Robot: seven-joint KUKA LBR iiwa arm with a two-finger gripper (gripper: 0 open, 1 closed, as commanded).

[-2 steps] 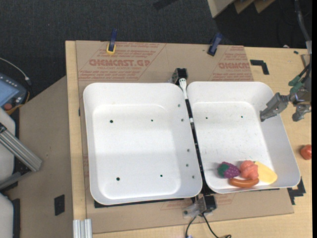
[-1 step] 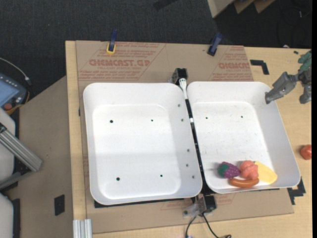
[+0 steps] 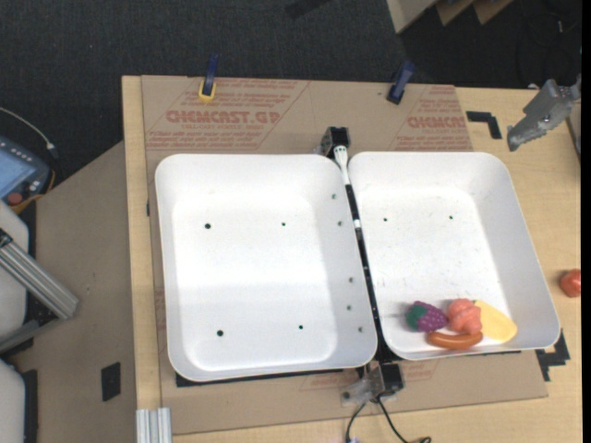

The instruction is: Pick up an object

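Figure. Bench with two white bins, seen from above at a slant. The gripper (image 3: pixel 541 118) is seen at the upper right, beyond the far corner of the right bin (image 3: pixel 519 197) and well apart from its contents; whether it is released or clenched cannot be told, and nothing is seen held in it.

The candidate objects are crowded into the near right corner of the right bin: a purple grape cluster (image 3: pixel 426 317), a red-orange piece (image 3: pixel 465 315), a yellow piece (image 3: pixel 500 326) and a curved orange sausage (image 3: pixel 454 340), each touching or just beside its neighbour. The left bin (image 3: pixel 175 247) is marked only by dark dots. A small orange item (image 3: pixel 572 283) lies outside the bins on the bench.

Risks are judged as follows:
- Because the pieces are packed together, two may be pinched at once, or one may be pushed aside and none secured.
- Because the cluster sits against the sloped bin wall, a descent there may be blocked by the rim, or the bin may be shifted.
- The low, rounded sausage is likely to slip out of a shallow grasp.
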